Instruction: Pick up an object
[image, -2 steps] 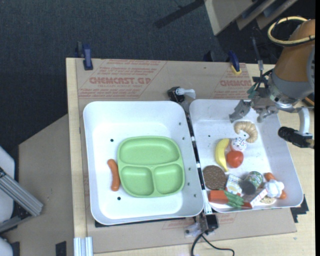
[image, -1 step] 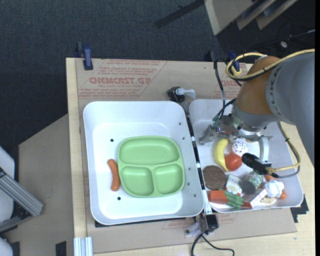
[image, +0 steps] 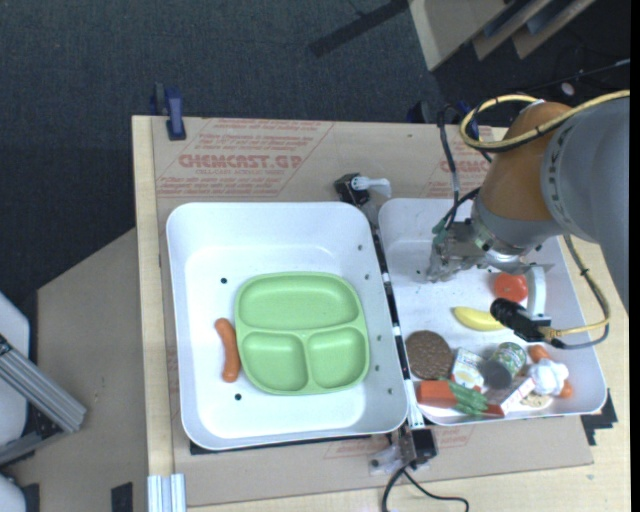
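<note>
In the left bin (image: 190, 300), an orange sausage (image: 229, 349) lies just left of the green divided tray (image: 300, 332). The right bin (image: 405, 222) holds the pickable clutter along its near side: a brown patty (image: 429, 351), a yellow banana (image: 478, 319), a tomato (image: 509, 286). The gripper (image: 440, 262) hangs over the bin's far, bare part; whether it is apart or together I cannot tell. The banana looks light, stiff and smooth, probably plastic, and is best pinched across its narrow middle.
</note>
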